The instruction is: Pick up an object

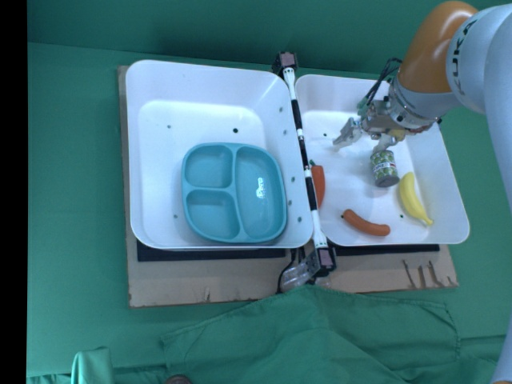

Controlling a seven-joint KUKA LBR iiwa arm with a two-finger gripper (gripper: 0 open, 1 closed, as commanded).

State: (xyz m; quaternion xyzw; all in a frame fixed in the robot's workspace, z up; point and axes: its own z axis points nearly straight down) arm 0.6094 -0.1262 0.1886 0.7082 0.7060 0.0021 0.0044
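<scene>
My gripper [365,138] hangs over the upper middle of the right bin [448,166], its two fingers spread apart with nothing between them. A small green can [384,167] stands just below the right finger, close to it or touching it. A yellow banana [414,198] lies to the can's right. An orange-red sausage [366,223] rests near the bin's front edge. A slim orange carrot [318,184] lies along the bin's left wall.
The left bin [160,94] holds a teal divided plate [234,192]. A black-and-white rod [302,142] runs between the two bins. Green cloth [320,334] is bunched in front of the bench.
</scene>
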